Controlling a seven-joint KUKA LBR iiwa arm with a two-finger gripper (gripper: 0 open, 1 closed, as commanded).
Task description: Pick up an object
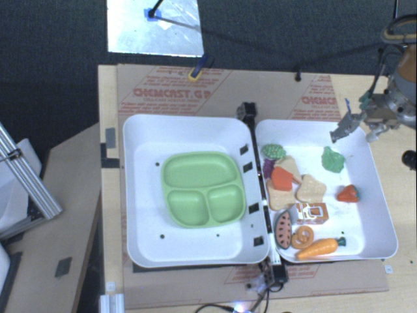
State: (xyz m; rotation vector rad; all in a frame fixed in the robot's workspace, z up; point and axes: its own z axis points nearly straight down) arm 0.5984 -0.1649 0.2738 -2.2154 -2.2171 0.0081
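Note:
The right bin (378,194) holds several toy foods. Among them are a green leafy piece (333,160), a red strawberry-like piece (347,193), an orange carrot (317,247), a pretzel (301,237), a watermelon slice (283,229), a heart-shaped bread piece (311,188) and an orange-red wedge (281,178). My gripper (356,135) hangs over the bin's far right corner, just above and right of the leafy piece. Its fingers are spread apart and nothing sits between them.
A green divided plate (202,189) lies in the left bin (140,175). A dark green lumpy toy (273,151) and a small printed carton (311,211) lie near the bins' divider (256,175). A metal sheet (156,18) rests beyond the bench.

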